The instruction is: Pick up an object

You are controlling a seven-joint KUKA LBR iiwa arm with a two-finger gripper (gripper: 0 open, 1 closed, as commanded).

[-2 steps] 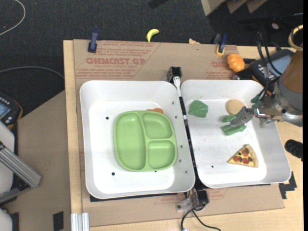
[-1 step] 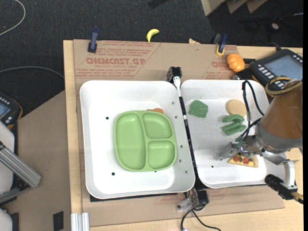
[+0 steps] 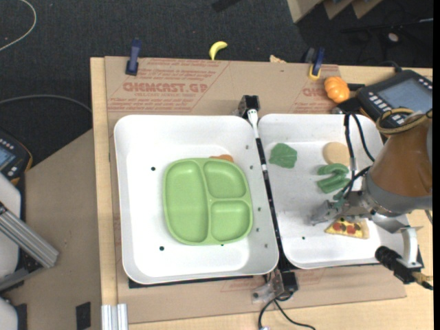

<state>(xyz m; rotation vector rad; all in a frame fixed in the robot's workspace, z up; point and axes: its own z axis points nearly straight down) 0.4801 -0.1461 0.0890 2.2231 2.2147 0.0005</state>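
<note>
Pizza slice [image 3: 347, 228] lies near the front of the right bin [image 3: 295, 249], just below my claw [image 3: 338, 208]; whether the claw is open I cannot tell. I should drop squarely onto it, clear of the green toy [image 3: 333, 178]. Left bin [image 3: 137, 184] holds a green tray [image 3: 206, 201]; the cardboard-covered tabletop [image 3: 165, 84] sits on dark carpet.

We record one grey robot arm with an orange band above the wrist [image 3: 405, 167], reaching in from the right and angled downward. Its two-finger metal gripper [image 3: 328, 213] sits low at the arm's end, pointing left; we cannot make out how its tips are set.
</note>
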